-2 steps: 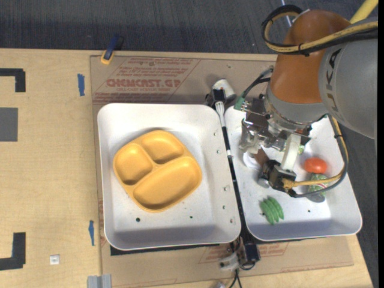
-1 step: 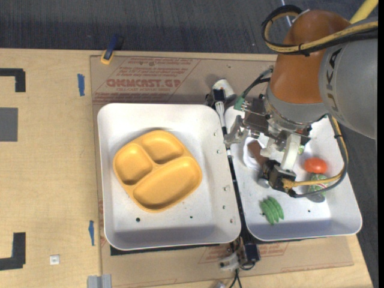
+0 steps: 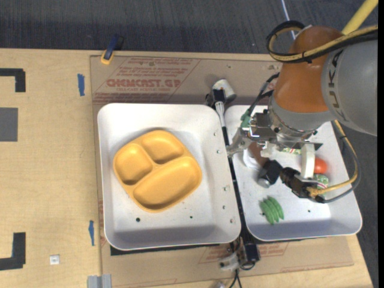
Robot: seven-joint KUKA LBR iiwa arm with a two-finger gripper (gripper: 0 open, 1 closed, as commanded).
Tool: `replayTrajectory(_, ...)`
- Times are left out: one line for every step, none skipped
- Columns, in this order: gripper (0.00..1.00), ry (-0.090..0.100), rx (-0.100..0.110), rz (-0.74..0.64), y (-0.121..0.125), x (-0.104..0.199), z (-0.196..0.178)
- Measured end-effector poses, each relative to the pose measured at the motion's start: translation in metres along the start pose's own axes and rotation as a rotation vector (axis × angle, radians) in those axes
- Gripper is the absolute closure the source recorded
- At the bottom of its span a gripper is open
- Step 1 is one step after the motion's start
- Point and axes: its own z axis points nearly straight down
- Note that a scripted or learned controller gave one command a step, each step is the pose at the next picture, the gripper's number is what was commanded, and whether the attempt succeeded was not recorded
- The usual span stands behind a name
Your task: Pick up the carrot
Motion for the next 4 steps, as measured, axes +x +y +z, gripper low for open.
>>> replayTrajectory(1.00,0.000,-0.002,-0.001,0.001,0.001,-0.010)
replayTrajectory(1.00,0.001,0.001,0.195,-0.063,-0.010,-0.034)
replayTrajectory(1.00,0.001,0.001,0.262,-0.063,-0.006,-0.026)
replayTrajectory(1.00,0.000,0.001,0.363,-0.069,0.070,0.022)
